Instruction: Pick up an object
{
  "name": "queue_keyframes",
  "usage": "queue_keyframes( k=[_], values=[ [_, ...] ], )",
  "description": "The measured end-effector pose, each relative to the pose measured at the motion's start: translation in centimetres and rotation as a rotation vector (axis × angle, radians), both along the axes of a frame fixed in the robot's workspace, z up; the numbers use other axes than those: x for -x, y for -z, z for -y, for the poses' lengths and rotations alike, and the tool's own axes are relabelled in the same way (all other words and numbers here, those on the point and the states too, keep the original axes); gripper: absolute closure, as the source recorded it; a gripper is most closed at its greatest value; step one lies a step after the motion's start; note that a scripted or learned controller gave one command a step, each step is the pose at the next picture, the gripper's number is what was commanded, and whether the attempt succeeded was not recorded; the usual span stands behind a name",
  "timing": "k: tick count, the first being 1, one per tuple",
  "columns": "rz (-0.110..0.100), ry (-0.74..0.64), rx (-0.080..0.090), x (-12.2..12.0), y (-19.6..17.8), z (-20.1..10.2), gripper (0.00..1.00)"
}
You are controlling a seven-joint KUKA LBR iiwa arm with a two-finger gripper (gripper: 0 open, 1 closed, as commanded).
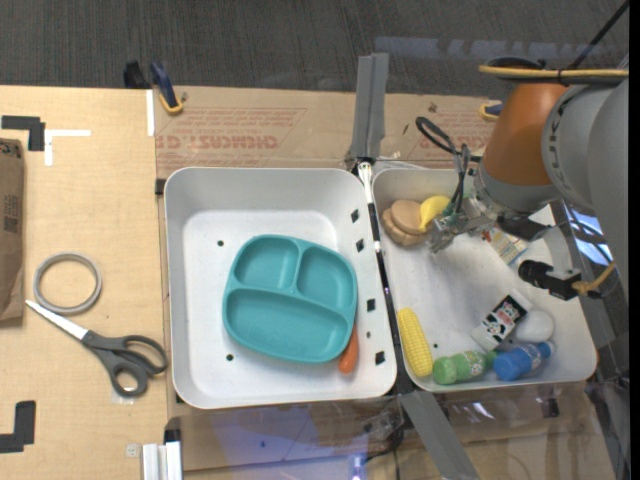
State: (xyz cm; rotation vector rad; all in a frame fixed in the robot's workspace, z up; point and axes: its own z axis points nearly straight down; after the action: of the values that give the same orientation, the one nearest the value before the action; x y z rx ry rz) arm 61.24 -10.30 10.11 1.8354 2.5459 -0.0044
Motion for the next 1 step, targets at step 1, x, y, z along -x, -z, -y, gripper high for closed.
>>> queue_keyframes(
  k=[1],
  values=[
    [0.000, 0.000, 0.000, 0.01, 0.01, -0.01, 0.00]
  ],
)
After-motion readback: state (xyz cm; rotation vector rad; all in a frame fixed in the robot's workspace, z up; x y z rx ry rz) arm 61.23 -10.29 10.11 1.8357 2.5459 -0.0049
